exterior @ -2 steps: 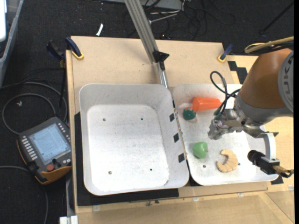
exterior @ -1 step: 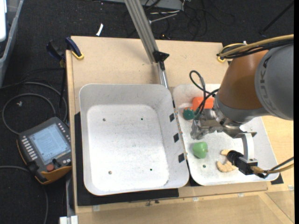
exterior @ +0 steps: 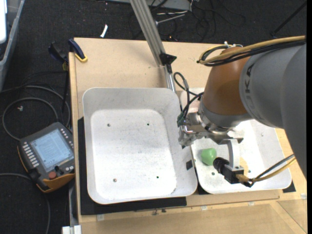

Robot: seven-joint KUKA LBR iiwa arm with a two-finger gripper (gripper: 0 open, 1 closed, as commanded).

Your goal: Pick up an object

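Note:
A small green object (exterior: pixel 208 155) lies in the right bin (exterior: pixel 265 150), near that bin's left wall. My gripper (exterior: pixel 191 141) hangs below the orange wrist band, over the left part of the right bin. It sits just left of and slightly above the green object. The arm's bulk hides much of the bin and the lower end of the gripper.
The left bin (exterior: pixel 97 106) stands beside the right one, sharing a raised rim in the middle. A black and yellow cable fitting (exterior: pixel 229 172) hangs off the arm over the right bin's front. A metal rail (exterior: pixel 151 33) slants down from the back. A teach pendant (exterior: pixel 46 152) lies off the bench, left.

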